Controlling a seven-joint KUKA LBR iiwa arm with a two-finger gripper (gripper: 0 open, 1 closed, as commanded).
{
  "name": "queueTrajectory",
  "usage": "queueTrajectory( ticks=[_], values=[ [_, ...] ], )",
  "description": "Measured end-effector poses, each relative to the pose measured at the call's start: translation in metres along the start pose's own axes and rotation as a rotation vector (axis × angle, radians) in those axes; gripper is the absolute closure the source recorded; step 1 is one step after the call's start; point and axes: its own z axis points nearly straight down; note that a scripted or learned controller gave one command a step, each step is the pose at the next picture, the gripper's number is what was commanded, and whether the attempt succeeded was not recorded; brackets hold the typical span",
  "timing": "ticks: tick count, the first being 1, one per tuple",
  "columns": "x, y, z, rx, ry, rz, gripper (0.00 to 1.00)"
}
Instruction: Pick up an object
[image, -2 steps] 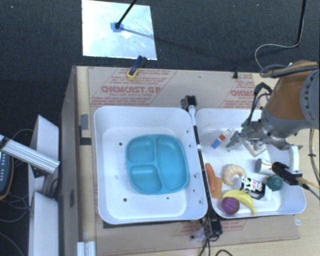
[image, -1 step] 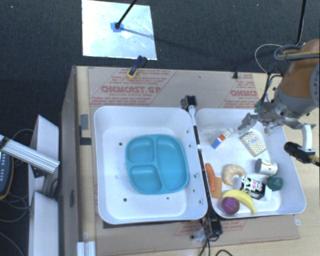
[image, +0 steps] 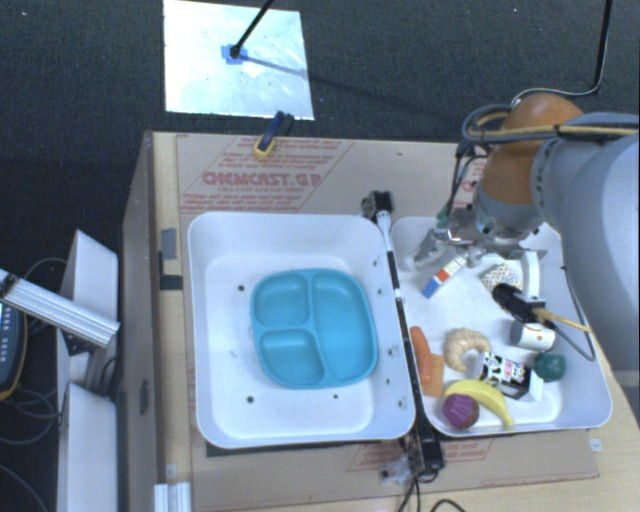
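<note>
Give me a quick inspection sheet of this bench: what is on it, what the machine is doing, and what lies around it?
Surface: two shallow white bins side by side, left bin and right bin, on a board with red lettering.
Job's things: in the right bin, a carrot, croissant, banana, purple ball, teal ball, a white-and-blue stick and some small items too blurred to name.
Clutter: a blue divided plate lies in the left bin.
Tool: the tool hangs over the right bin's far end, above the stick.
Cables: wires at the wrist and bench front.
Surroundings: dark carpet, shiny floor panel, grey rail at left.
</note>
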Motion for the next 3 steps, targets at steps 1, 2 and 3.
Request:
queueTrajectory(
  ticks=[1, 2, 3],
  values=[
    [-0.022, -0.01, 0.011, -0.001, -0.002, 0.003, 0.0],
    [-0.019, 0.011, 0.011, 0.0, -0.001, 0.001, 0.0],
    [0.012, 0.011, 0.012, 0.0, 0.0, 0.0, 0.0]
  ],
)
